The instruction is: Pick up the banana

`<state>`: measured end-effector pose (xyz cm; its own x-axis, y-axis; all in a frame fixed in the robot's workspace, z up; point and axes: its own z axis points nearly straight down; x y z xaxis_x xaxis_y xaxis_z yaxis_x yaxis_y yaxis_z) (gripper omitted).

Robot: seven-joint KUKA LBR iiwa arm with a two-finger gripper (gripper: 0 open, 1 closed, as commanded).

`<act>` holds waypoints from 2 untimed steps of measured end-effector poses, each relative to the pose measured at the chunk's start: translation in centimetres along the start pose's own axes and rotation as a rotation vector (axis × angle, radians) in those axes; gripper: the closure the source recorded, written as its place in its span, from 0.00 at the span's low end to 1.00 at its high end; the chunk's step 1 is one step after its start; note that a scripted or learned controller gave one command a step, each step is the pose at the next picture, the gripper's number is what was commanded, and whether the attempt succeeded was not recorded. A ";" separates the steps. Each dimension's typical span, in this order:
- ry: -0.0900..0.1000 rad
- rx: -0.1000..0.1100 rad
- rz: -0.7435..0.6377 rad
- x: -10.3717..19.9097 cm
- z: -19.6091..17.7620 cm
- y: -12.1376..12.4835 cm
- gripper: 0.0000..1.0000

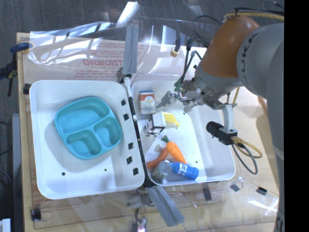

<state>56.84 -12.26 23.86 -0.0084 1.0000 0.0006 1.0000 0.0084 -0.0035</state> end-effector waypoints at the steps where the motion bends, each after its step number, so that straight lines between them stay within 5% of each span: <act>1: 0.000 0.000 -0.034 -4.6 9.8 -6.5 0.00; 2: 0.001 -0.003 0.067 -6.6 14.6 -8.2 0.00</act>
<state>48.64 -18.94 9.26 0.0582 0.9983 0.0016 0.9983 -0.0582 -0.0006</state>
